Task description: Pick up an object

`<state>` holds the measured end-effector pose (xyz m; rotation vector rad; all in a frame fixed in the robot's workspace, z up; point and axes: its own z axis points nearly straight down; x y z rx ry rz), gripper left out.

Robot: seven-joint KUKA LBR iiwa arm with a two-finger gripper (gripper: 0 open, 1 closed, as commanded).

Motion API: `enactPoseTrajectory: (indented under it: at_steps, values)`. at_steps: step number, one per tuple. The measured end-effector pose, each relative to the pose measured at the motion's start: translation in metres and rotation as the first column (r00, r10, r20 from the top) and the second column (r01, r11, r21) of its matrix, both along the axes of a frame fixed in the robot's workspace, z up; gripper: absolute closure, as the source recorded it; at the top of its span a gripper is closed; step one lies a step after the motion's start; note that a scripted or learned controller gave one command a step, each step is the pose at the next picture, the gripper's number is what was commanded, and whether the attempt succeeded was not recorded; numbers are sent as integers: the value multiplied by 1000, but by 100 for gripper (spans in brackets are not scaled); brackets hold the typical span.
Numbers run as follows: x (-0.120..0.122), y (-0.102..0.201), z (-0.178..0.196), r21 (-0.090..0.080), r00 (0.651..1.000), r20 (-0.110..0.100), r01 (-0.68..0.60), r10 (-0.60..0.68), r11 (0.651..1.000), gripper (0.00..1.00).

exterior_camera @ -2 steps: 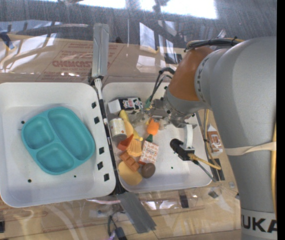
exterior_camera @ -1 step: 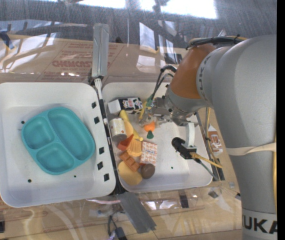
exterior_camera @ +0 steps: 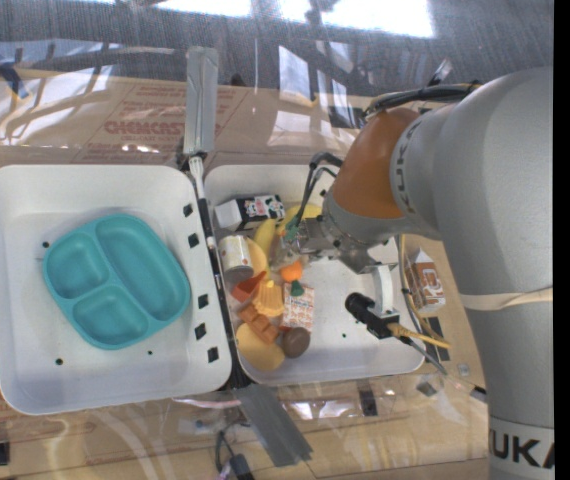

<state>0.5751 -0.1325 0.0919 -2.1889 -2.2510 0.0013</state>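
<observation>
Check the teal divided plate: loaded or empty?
Empty. The teal divided plate lies flat in the left bin, all three compartments bare.

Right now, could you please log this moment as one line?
arm over right bin | gripper above food pile | teal plate in left bin

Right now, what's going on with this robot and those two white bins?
The grey arm reaches in over the right bin, its claw down among a heap of toy food: a banana, a can, a small carton. Nothing is visibly gripped. The left bin holds a teal divided plate.
</observation>
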Motion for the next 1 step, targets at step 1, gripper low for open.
enactPoseTrajectory:
  at_steps: [1]
  values:
    - [22,63,105,1,1000,11,5,-5,1000,100]
